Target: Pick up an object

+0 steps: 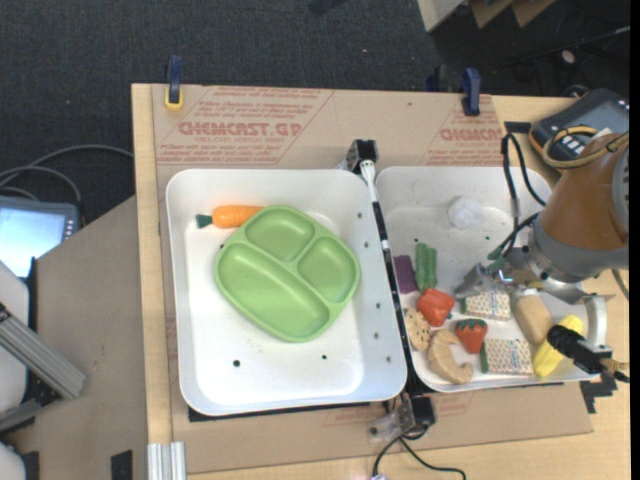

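The pincer (497, 276), its grip state impossible to tell, may snag crowded toys beside the red pepper (436, 305) just left.

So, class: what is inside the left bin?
A green divided plate lies in the left bin, with a toy carrot at its upper left edge, touching or just beside it. Whatever lies under the plate is covered.

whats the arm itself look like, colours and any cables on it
The arm is a thick rounded body with an orange-brown section above a grey wrist ring. A dark module with a small lit display sits on its upper part, and black cables loop down along its left side. At the wrist is lighter metal hardware, with the gripper ending in slim dark fingers.
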Controlling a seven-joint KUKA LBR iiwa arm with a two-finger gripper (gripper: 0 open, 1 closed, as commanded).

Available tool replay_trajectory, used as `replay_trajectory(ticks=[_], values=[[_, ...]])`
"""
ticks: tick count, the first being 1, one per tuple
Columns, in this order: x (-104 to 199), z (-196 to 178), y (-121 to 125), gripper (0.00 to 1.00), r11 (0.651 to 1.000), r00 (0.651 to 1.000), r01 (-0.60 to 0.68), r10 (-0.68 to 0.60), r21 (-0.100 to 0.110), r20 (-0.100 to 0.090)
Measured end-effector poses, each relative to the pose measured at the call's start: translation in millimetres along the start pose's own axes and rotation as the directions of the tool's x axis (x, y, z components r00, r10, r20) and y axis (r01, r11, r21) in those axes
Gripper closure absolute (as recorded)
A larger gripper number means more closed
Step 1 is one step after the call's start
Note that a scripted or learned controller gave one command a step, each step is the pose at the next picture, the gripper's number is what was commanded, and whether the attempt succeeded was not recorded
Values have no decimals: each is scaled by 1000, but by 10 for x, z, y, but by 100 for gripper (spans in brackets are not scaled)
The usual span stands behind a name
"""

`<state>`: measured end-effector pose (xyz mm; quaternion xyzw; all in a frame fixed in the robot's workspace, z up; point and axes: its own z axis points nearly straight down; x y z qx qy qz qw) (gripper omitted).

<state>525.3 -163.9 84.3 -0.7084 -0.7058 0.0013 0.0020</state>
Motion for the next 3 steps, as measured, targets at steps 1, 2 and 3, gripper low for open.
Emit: replay_trajectory(ticks=[1,2,3], values=[[199,-8,558,0,1000,1000,8,-8,-10,2],[737,-230,-405,0,1000,1000,10,-10,-25,4],[720,6,181,0,1000,1000,6,-6,-9,3]])
